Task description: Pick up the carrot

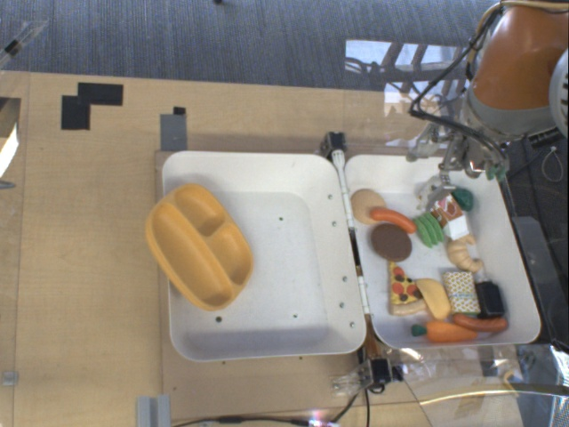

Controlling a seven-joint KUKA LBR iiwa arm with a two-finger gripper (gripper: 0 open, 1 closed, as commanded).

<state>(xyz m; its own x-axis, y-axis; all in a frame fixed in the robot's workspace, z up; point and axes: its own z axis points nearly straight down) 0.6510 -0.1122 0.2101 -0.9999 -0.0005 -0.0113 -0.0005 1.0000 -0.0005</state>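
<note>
Hovering tool (442, 182), carrot (442, 331) apart

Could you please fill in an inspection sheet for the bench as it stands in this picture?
Surface: wooden bench bearing left bin and right bin.
Job's things: carrot lies at the right bin's near edge, untouched.
Clutter: yellow divided plate in the left bin; pizza slice, croissant, brown disc, sausage in the right bin.
Grippers: gripper hangs over the right bin's far end.
Cables: wires at the bench's near edge.
Surroundings: grey carpet.
</note>
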